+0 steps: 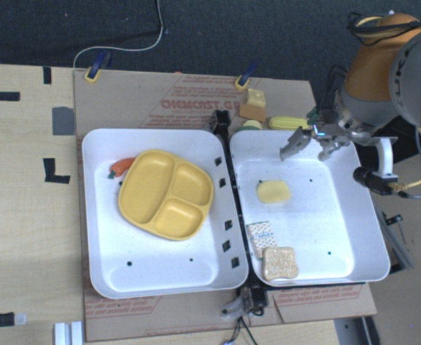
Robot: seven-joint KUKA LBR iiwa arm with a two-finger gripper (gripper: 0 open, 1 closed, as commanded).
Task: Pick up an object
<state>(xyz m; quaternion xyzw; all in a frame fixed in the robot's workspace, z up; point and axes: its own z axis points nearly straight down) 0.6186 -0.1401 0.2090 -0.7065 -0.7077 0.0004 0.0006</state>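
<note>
Getting ready to grab

My tool (312, 148) hung spread wide and bare above the right bin (340, 264). The yellow round thing (274, 191) lay just below; I judged I must drop lower.

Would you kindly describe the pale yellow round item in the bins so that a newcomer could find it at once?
Start at the right bin, the one nearer the arm. Near its middle, below the gripper, lies a pale yellow rounded piece by itself on the white floor. The speckled cracker packet and the tan square biscuit toward the near edge are flat and angular; this one is smooth, plain and rounded.
</note>
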